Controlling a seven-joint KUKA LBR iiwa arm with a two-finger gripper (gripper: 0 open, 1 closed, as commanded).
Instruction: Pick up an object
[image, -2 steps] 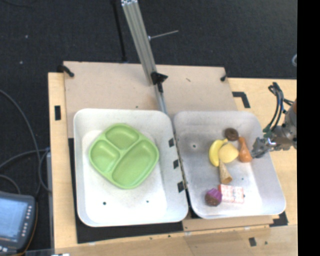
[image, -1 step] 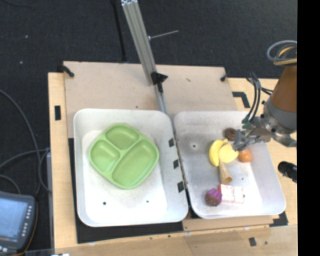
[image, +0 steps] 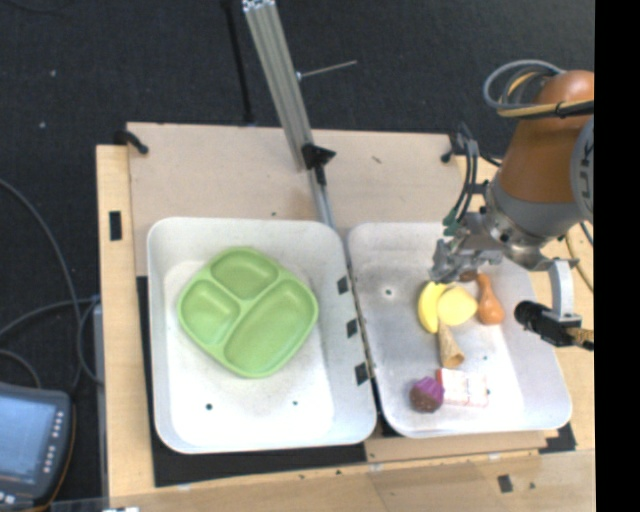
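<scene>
Nearest the camera, along the front of the right-hand shallow white bin (image: 530, 400), lie a dark purple rounded object (image: 425, 395) and, touching it on its right, a small white and red packet (image: 465, 387). Just behind them a tan cone-shaped piece (image: 450, 346) points back toward a cluster of toy food: a yellow banana-like piece (image: 429, 306) pressed against a pale yellow rounded piece (image: 458, 306), with an orange carrot-shaped piece (image: 488, 300) just to their right.

My gripper (image: 458, 262) hangs directly behind that cluster, low over the bin and close above the yellow pieces. Whether it touches them I cannot tell, and its open or closed state is not readable from this slant; nothing shows as grasped. My grey arm with its orange band (image: 545, 140) rises from there toward the right edge.

Across the divider, the left-hand shallow white bin (image: 170, 400) carries a light green plastic plate with three compartments (image: 248, 312), lying flat near its middle, well apart from my tool.

Farther back, a silver aluminium post (image: 285, 85) slants up from the bench's wooden surface (image: 220, 170).
</scene>
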